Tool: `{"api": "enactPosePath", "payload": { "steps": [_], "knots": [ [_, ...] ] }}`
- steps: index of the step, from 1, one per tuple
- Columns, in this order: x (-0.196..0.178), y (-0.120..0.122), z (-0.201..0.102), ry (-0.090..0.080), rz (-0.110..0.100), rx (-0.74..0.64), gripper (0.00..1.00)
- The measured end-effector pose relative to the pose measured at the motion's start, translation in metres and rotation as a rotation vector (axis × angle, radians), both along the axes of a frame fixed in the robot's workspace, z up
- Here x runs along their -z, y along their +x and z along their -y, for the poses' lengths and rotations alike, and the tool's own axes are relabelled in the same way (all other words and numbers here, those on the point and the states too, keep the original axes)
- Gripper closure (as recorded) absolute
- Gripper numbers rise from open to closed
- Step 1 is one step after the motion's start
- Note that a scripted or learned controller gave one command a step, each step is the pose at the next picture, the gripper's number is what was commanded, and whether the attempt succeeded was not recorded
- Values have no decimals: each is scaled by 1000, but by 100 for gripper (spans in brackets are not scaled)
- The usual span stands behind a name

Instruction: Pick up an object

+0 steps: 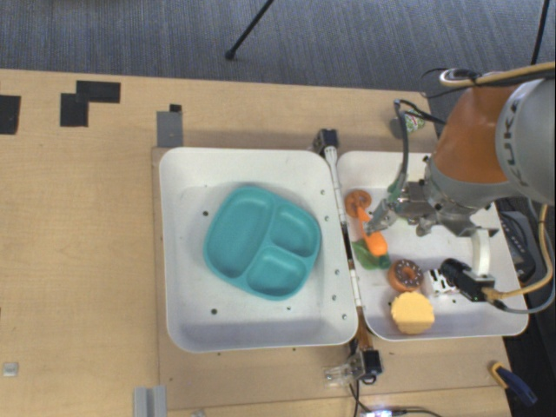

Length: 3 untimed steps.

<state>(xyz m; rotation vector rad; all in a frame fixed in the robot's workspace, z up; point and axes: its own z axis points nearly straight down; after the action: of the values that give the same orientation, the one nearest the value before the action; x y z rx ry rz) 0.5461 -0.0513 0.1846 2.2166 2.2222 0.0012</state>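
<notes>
The gripper (380,218) hangs over the right bin (486,324), just at 12 o'clock of the orange carrot (375,245). Its grip I cannot tell.

A teal divided plate (263,241) lies in the middle of the left white bin (187,320). Black patches (87,100) mark the counter's (78,259) far left corner.
</notes>
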Motion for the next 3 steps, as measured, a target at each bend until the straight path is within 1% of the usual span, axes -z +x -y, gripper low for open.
{"api": "enactPosePath", "payload": {
  "steps": [1,2,3],
  "knots": [
    [97,-5,33,0,7,1,0],
    [86,-3,32,1,12,0,100],
    [86,-3,32,1,12,0,0]
  ]
}}
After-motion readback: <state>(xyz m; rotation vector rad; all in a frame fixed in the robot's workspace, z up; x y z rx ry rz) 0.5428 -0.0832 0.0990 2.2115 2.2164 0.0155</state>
